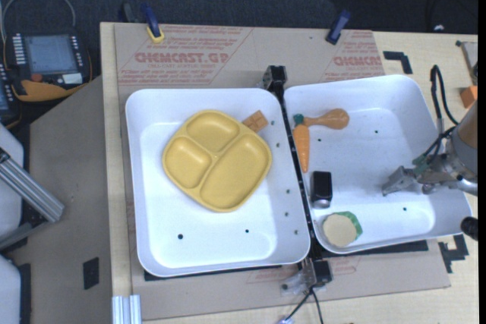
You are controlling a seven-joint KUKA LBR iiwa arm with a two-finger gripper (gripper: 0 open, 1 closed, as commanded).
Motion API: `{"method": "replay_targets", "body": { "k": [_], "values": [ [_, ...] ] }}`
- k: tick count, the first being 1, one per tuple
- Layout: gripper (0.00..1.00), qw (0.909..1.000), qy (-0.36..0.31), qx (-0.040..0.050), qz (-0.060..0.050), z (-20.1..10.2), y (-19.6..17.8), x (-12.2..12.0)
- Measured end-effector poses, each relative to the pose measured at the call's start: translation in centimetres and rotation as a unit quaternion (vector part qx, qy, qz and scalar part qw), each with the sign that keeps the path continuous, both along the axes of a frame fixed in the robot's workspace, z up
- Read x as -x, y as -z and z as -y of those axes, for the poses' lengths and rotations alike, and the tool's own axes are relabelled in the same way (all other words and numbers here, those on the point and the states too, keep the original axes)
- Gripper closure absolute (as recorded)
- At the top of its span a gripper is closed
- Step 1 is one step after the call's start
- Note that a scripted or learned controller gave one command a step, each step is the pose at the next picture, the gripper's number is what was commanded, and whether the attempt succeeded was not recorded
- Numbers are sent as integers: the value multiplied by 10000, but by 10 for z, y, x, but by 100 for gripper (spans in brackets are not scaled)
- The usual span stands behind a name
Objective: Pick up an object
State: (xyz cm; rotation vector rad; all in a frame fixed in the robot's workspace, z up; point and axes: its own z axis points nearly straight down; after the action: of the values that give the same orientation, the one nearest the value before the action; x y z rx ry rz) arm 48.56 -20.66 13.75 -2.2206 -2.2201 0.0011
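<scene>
- A yellow divided plate (218, 160) filled the left bin (144, 186), too broad for an easy grasp.
- A carrot (302, 146), a black block (322, 187) and a round sandwich (340, 229) lay along the right bin's (380, 95) left side, likelier picks.
- The gripper (396, 182) hovered to their right over bare floor, fingers spread, grasping nothing.

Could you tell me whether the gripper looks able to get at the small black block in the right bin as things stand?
Probably yes. The gripper hovers over bare bin floor, with nothing between it and the black block. The carrot and round disc lie close by, though apart from it.
</scene>
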Motion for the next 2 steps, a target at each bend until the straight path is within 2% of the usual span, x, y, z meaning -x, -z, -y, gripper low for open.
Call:
{"method": "replay_targets", "body": {
  "k": [1,2],
  "values": [
    [0,10000,15,-1,9,1,47,-1],
    [100,10000,-9,-1,68,0,31,-5]
  ]
}}
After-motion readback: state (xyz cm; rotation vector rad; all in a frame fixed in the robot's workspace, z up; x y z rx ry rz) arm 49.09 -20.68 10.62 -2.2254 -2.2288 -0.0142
